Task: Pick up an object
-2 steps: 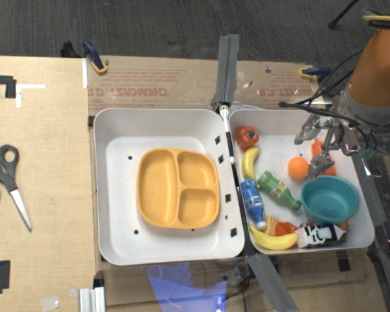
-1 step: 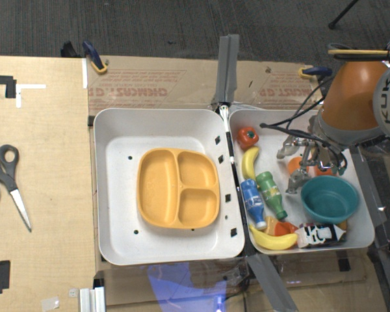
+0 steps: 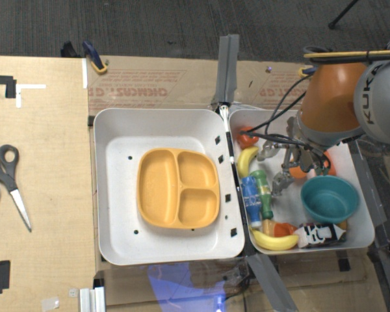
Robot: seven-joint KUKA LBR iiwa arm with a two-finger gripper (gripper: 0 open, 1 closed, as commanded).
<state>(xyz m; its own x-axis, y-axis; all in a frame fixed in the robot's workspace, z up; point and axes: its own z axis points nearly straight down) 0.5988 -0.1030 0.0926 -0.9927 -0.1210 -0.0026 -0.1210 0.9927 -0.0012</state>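
1. Basically, the right bin (image 3: 359, 174) is crowded: items line its left wall and front edge, leaving bare floor mostly in the middle and back.
2. The arm (image 3: 341, 99) reaches in from the right, over the right bin's back half; the gripper (image 3: 292, 168) hangs above the bare middle floor, left of the teal bowl (image 3: 329, 197).
3. Cannot tell how far the fingers are open; nothing is visibly held.
4. Left wall, back to front: a red piece (image 3: 248, 138), small banana (image 3: 246, 160), blue bottle (image 3: 250, 200) beside a green bottle (image 3: 264, 190).
5. Front edge: large banana (image 3: 275, 240), then a black-and-white pack (image 3: 320, 234) touching the front wall.
6. The left bin (image 3: 110, 194) holds one yellow divided plate (image 3: 178, 188), centred, with wide bare floor all round.
7. The scissors (image 3: 12, 181) lie on the bench, well left.
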